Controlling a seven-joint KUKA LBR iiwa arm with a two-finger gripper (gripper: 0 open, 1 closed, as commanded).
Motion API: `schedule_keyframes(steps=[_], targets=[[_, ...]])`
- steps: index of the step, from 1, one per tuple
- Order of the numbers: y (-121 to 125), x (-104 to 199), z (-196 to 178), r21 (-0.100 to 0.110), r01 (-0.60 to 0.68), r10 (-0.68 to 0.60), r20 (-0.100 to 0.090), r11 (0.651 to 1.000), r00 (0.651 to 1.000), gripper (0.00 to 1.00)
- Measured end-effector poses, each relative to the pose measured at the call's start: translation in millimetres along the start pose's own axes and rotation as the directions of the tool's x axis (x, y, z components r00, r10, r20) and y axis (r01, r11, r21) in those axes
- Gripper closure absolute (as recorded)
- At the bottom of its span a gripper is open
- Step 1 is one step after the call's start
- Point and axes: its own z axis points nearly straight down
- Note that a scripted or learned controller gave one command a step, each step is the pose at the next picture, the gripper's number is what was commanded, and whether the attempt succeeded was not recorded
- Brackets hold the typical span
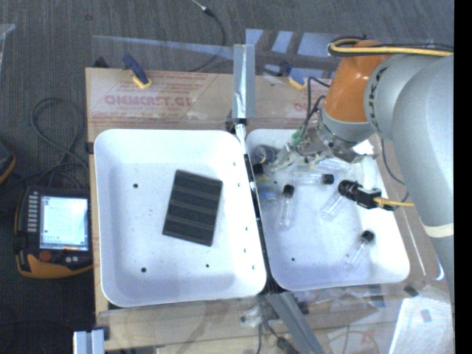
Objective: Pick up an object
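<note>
Clear tubes with black caps are what I have to pick from in the right bin (383, 268): one (357, 248) lies at about five o'clock nearest me, another (285, 204) toward nine, and more cluster at eleven o'clock. The gripper (308, 149) sits low over that far cluster; I cannot tell how its jaws stand. A dark ridged block (192, 206) rests mid left bin (118, 271).

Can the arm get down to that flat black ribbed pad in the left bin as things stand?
Probably yes. The flat black ribbed pad lies alone, clear of the walls of the left white bin, open from above. The grey arm is over the right bin and would have to cross the divider.
</note>
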Motion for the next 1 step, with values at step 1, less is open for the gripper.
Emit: schedule_keyframes(steps=[1], targets=[[-0.2,0.2,-8.6,0.001,-0.001,0.001,-0.002,1.000,1.000,1.00]])
